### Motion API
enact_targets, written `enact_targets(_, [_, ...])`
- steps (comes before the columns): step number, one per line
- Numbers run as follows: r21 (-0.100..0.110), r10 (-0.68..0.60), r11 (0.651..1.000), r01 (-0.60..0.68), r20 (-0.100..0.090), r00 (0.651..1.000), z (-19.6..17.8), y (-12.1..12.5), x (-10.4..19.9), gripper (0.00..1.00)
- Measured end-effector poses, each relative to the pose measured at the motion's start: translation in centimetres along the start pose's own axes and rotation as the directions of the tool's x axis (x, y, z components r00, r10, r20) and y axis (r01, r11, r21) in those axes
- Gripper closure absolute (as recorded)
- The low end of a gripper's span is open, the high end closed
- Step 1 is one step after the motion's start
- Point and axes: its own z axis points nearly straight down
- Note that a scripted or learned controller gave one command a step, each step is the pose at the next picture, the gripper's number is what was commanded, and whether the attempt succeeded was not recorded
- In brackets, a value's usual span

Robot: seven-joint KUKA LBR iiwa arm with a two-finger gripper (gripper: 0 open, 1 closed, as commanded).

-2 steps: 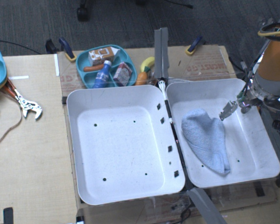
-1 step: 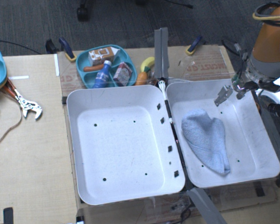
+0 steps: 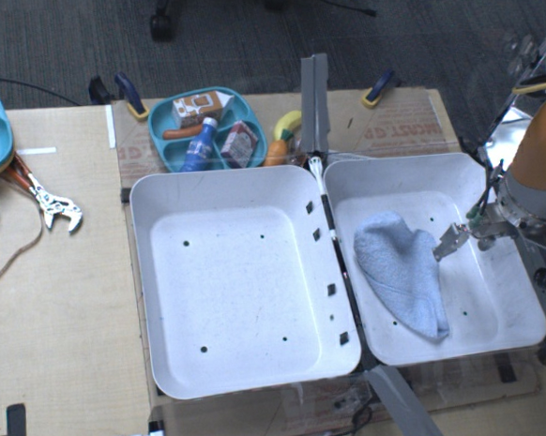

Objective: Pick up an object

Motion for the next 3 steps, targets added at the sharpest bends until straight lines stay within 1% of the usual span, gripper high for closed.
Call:
enact_targets(1, [0.003, 0.021, 1.000, -0.020, -0.012, 1.000, 2.8, -4.6, -0.5, 0.00])
enact_targets(2, [-0.002, 0.094, 0.996, -0.094, 0.000, 0.996, 2.6, 4.4, 0.6, 0.00])
enact_targets(3, [-0.003, 0.188, 0.982, -0.188, 0.001, 0.982, -0.4, 6.3, -1.7, 0.00])
